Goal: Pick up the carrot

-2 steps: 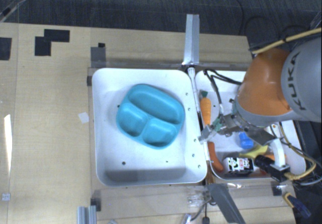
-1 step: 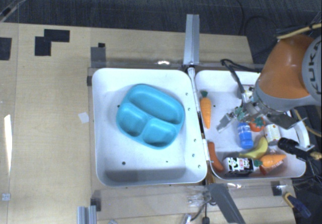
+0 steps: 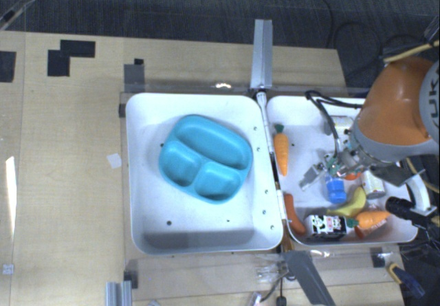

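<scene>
In the right bin (image 3: 302,108), toward nine o'clock against its left wall, the carrot (image 3: 280,153) is seen lying lengthwise, green top toward twelve o'clock. The tool (image 3: 328,167) is found well apart from it near the bin's centre, above a blue item (image 3: 336,191) and a banana (image 3: 354,201); whether it is apart or together cannot be told. A blue divided plate (image 3: 205,157) is held in the left bin (image 3: 144,181).

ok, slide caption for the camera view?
Gripper over right bin; carrot at its left wall; blue tray in left bin.
</scene>
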